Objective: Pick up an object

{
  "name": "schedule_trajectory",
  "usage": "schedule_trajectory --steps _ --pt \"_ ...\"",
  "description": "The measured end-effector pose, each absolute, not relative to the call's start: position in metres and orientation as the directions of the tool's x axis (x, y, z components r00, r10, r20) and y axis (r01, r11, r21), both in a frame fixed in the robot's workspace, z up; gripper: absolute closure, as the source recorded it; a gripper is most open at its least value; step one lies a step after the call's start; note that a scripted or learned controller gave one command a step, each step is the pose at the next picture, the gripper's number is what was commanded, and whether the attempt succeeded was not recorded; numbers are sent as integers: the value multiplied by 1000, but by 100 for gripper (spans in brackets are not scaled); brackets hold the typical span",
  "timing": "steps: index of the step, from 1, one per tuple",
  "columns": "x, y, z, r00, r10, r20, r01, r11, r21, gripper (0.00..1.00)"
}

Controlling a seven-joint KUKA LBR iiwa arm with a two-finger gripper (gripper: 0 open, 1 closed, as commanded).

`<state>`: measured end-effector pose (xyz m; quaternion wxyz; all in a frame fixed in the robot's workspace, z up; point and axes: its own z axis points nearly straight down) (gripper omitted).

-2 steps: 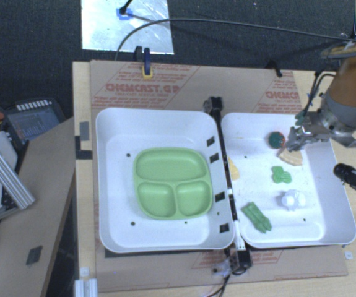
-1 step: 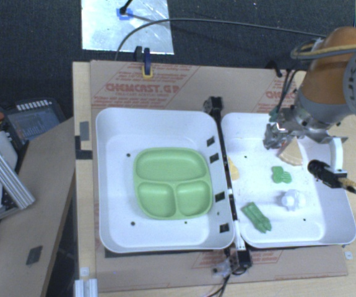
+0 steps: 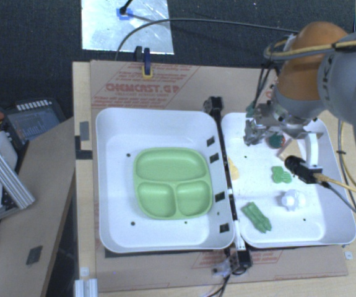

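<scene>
Green, probably soft-plastic toy piece [image 3: 256,217], lying near the front left corner of the right bin [image 3: 335,231], likely light and slightly slippery, best gripped across its narrow middle; claw [image 3: 254,133] near the bin's back, state indiscernible.

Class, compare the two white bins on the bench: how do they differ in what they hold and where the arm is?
The left bin holds one large green divided tray; the right bin holds several small scattered items, including a green block and a white lump. The gripper hangs over the right bin, not the left. Both are shallow and white.
</scene>
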<state>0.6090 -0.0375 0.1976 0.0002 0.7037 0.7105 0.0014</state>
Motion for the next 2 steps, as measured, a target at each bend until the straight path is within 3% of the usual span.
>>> schedule_trajectory --steps 2 --pt "632 78 207 -10 1000 3 1000 10 3 100"
